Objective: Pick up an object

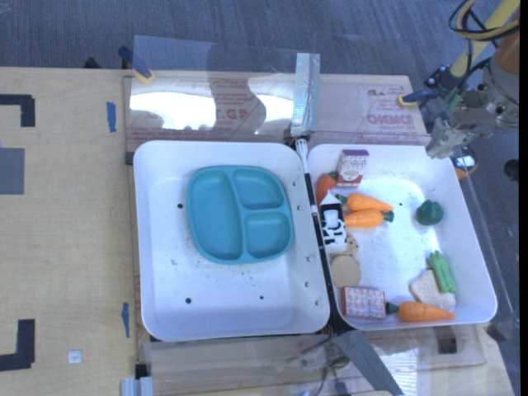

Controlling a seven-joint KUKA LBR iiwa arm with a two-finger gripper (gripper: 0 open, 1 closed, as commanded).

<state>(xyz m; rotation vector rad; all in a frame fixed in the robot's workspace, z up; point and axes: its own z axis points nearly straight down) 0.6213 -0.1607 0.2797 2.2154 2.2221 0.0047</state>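
Camera view: smooth teal sectioned plate (pixel 240 214), glossy carrots (pixel 366 209).

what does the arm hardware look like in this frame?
At the camera view's upper right, a grey metal claw hangs from a boxy grey wrist block. A looped yellow cable with black cable alongside arcs above it. A bit of the orange band shows at the frame edge. No markings are legible.

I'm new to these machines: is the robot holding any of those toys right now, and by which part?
Nothing is seen held. The tool sits at the right bin's far right corner, apart from the toys lying inside.
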